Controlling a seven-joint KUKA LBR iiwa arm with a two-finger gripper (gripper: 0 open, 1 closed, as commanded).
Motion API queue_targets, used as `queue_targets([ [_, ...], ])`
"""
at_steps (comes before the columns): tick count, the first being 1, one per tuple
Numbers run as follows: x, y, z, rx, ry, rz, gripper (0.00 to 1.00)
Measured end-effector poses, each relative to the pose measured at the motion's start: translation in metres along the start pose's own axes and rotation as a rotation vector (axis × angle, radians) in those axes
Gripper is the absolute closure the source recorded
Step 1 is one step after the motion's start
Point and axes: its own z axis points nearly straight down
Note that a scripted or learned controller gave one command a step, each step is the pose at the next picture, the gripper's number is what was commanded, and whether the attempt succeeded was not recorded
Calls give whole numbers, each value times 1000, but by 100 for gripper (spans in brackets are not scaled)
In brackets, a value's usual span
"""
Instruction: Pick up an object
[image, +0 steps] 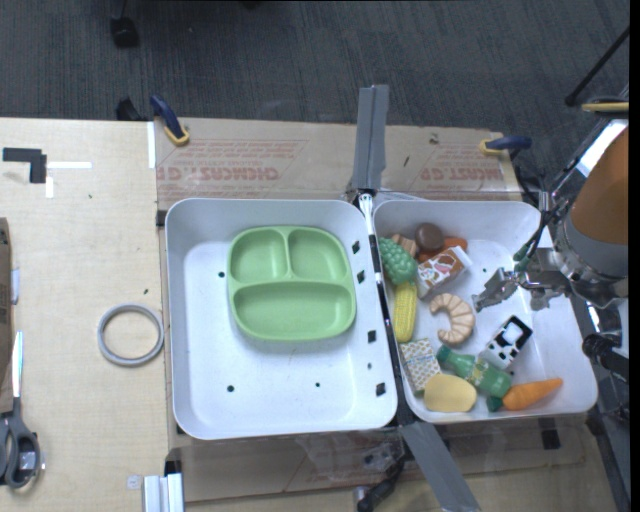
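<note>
The right bin (470, 212) holds several toy foods. Among them are a green bunch (397, 262), a yellow corn cob (404, 312), a tan croissant (457, 316), a brown round piece (430, 236) and a red and white carton (443, 268). Toward the front lie a checked cracker (420, 358), a yellow lemon (450, 393), a green bottle (475, 370), an orange carrot (530, 393) and a black and white piece (510, 340). My gripper (497, 290) hangs over the bin's right side, just above the black and white piece and right of the croissant. Nothing shows in its grasp.
The left bin (190, 330) holds a green divided plate (292, 280). On the wooden bench to the left lie a grey tape ring (130, 333) and scissors (20, 445). Blue and yellow clamps (170, 120) pin the cardboard behind the bins.
</note>
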Motion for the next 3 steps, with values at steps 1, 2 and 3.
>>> queue_targets([
  [1, 39, 38, 109, 0, 0, 131, 0],
  [2, 37, 38, 100, 2, 1, 136, 100],
  [3, 59, 66, 8, -2, -1, -181, 100],
])
